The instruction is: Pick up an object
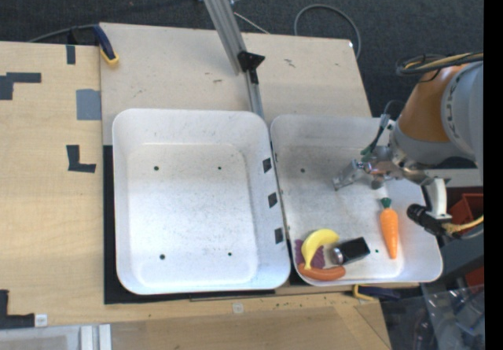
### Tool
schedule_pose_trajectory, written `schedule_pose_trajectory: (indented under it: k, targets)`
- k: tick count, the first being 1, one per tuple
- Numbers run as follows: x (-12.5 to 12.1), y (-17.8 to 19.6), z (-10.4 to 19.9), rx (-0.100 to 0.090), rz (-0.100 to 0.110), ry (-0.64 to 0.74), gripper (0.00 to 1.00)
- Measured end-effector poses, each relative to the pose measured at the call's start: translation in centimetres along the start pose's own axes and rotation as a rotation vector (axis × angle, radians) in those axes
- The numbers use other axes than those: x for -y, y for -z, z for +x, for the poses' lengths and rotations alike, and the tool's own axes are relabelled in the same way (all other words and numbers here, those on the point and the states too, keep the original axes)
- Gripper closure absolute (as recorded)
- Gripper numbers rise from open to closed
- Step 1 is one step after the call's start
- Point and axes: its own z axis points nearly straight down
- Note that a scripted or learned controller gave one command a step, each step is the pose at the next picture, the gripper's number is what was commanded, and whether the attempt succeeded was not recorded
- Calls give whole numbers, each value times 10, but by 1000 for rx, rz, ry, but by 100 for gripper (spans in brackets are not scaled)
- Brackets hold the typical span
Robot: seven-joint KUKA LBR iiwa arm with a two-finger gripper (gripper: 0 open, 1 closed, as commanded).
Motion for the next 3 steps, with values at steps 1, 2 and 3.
schedule_pose_trajectory:
  k: [1, 2, 3]
  targets:
    - [-1, 14, 0, 1, -4, 1, 100]
    - [3, 57, -1, 2, -9, -1, 100]
    - [4, 118, -8, 3, -12, -1, 100]
